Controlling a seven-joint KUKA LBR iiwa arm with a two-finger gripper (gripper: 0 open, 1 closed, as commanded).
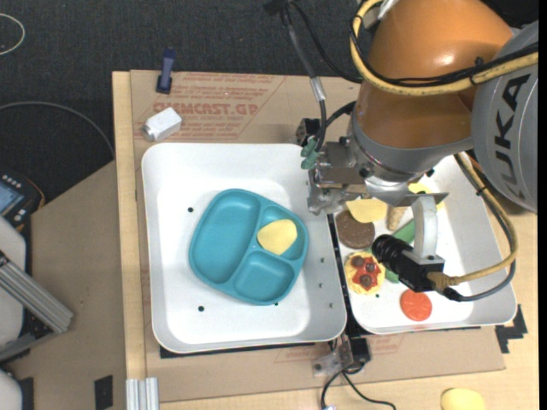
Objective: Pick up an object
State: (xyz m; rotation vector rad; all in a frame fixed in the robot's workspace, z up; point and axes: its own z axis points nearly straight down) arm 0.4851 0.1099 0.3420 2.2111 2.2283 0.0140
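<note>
I see a cardboard-topped bench (222, 101) bearing two white bins. The left bin (171, 306) holds a glossy blue divided plate (231, 250) with a yellow lemon-like piece (278, 237). The arm (427, 67) bends low over the right bin (487, 306), above toy foods: brown disc (353, 230), pizza slice (365, 272), red round (417, 305).

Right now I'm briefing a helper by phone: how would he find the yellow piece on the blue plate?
Start at the left white bin. A blue divided plate lies in it. The pale yellow oval piece sits in the plate's upper right compartment, alone on the plate.
</note>
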